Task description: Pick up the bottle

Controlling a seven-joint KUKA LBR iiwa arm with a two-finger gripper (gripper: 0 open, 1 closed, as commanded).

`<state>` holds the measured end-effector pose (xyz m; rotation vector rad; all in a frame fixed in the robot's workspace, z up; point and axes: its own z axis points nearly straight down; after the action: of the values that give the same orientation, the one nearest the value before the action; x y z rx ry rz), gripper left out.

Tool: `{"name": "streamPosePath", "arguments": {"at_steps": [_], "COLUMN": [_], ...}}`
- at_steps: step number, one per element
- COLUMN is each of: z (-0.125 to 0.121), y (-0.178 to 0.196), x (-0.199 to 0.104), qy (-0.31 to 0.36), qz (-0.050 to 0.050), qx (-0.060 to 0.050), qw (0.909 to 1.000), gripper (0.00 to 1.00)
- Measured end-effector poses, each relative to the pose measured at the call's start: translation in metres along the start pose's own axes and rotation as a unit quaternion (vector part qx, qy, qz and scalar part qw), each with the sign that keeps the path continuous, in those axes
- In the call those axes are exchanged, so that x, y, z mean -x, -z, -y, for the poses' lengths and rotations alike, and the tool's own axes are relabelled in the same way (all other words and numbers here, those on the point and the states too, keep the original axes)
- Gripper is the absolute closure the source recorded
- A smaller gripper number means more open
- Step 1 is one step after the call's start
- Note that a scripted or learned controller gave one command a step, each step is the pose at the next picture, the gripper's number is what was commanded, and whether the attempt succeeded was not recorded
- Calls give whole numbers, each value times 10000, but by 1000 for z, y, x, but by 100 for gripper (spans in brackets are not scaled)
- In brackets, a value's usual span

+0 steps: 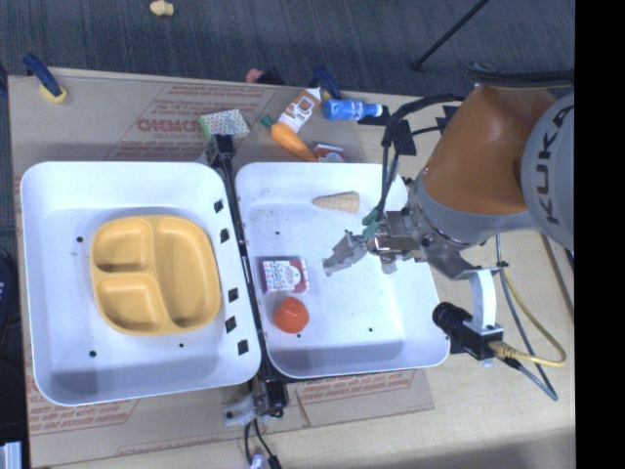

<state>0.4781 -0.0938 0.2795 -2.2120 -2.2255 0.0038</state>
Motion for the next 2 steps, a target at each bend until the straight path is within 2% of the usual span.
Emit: {"name": "streamPosePath", "arguments": {"at_steps": [1,2], "z": [-49,-50], "y": [-96,-86], "x": [30,30], "qy": [-908,-891], "qz": [1,3], "qx": [-9,-14], "qw": [9959,9960], "gripper": [0,100]}}
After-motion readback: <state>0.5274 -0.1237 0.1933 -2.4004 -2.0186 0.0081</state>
